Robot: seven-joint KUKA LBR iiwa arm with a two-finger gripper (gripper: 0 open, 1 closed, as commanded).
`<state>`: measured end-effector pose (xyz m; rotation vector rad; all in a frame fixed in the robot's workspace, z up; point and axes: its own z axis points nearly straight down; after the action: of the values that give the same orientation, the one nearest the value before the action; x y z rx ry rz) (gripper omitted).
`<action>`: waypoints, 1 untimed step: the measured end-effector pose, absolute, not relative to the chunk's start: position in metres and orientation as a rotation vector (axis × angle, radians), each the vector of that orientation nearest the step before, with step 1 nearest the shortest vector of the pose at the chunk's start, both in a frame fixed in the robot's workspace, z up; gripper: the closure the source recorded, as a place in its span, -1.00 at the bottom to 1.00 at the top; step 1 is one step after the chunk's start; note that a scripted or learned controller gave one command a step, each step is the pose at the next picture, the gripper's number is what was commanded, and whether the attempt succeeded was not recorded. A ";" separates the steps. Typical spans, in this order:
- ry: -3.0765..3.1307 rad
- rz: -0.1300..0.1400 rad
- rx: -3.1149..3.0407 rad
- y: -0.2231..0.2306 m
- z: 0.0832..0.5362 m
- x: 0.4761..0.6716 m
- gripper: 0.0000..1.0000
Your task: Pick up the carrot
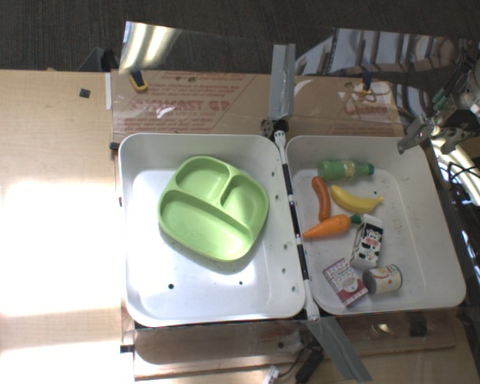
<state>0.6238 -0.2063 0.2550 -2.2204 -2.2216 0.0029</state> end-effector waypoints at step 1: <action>-2.161 -0.001 -2.272 -0.218 0.120 0.659 -1.00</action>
<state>0.6594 -0.2178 0.1197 -2.2723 -2.1607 -0.0007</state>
